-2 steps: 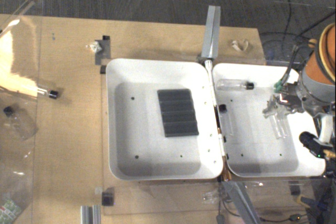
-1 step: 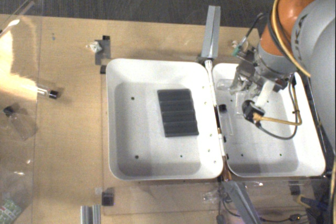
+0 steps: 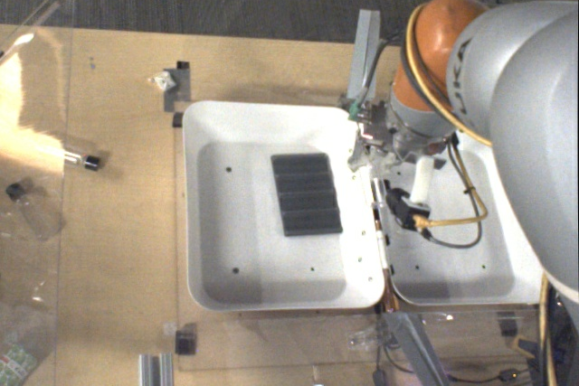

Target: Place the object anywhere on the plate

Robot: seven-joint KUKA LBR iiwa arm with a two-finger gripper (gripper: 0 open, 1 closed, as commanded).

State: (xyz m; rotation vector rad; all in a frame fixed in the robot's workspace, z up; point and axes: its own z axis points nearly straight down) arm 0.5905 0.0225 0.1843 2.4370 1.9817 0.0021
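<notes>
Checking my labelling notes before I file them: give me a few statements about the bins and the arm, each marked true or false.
1. A dark ribbed slab lies in the left bin. True.
2. The slab leans against a bin wall. False: it lies flat near the middle of the floor, apart from the walls.
3. The end effector is directly above the slab. False: it is to the slab's right, by the divide between the bins.
4. The arm reaches over the right bin. True.

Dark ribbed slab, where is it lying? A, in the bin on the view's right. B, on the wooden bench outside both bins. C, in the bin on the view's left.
C: the dark ribbed slab lies flat on the floor of the white bin on the view's left, near its middle.
</notes>
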